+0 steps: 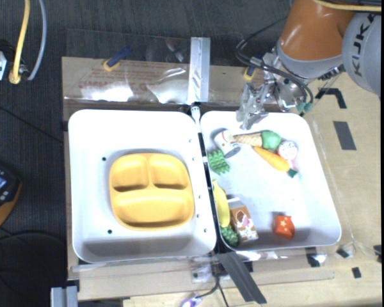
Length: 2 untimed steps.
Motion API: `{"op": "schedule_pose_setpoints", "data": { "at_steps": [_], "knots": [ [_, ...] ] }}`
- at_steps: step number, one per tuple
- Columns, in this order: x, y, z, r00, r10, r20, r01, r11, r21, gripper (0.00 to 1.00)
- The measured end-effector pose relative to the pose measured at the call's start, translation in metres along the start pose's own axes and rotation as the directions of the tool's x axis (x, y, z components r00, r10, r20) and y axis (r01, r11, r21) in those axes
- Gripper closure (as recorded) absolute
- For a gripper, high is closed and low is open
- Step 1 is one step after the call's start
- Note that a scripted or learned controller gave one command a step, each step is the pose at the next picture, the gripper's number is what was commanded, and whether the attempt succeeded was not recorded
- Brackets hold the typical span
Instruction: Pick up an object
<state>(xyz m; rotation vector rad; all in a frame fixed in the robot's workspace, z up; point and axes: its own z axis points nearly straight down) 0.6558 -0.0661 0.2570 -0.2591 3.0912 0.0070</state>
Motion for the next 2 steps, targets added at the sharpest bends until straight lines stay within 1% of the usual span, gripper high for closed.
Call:
{"op": "schedule_pose_setpoints", "data": {
  "at_steps": [1, 2],
  "knots": [
    [-0.002, 0.0, -0.01, 1.0, 0.001, 0.006, -0.001, 1.0, 0.0, 1.0],
    [0.001, -0.032, 0.136, 0.993, -0.11, -0.029, 0.11, 0.994, -0.001, 1.0]
  ]
}}
